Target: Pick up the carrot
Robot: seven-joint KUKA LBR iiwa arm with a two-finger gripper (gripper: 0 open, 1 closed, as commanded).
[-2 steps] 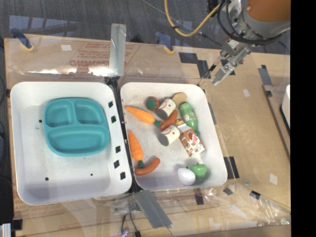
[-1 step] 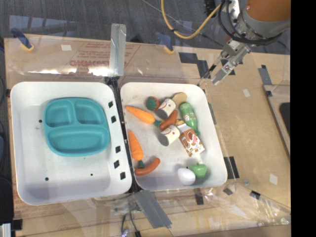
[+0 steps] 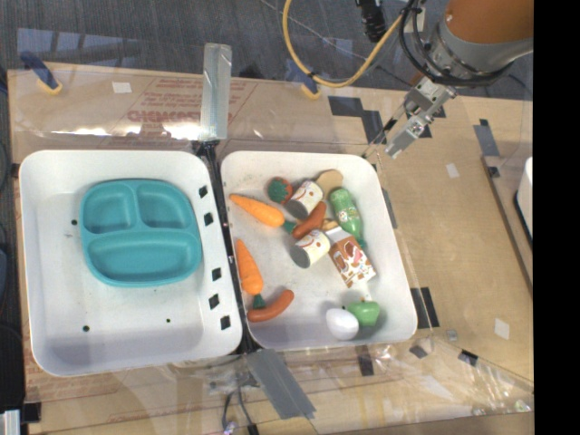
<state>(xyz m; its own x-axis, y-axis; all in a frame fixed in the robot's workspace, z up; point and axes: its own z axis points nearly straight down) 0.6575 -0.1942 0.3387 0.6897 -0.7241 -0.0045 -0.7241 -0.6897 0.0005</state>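
Two orange carrots lie in the right bin. One carrot lies slantwise near the bin's upper left. The other carrot lies along the left wall, its green top pointing toward the front. My gripper hangs above the bench beyond the bin's far right corner, well apart from both carrots, and I see nothing in it.
The right bin also holds two reddish sausages, two small cans, a green bottle, a carton, a white egg, a green pepper and a strawberry. A teal divided plate lies in the left bin.
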